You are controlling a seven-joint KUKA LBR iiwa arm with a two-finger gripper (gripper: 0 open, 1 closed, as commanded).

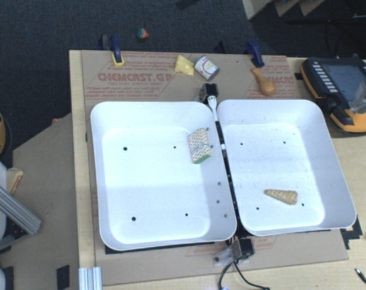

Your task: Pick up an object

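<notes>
Tan ridged cone (281,196) lies flat in right bin (328,162).

Two shallow white bins sit side by side on the tabletop (171,74). The left bin (110,180) holds a small patterned block (199,145) toward its 2 o'clock corner, near the shared wall. The right bin (328,162) holds a tan cone-shaped piece (281,196) lying on its side toward 5 o'clock. Beyond the bins, at 12 o'clock, lie a yellow wedge (183,65), a small white box (206,67) just beside it, and a wooden pear-shaped piece (264,82).
</notes>
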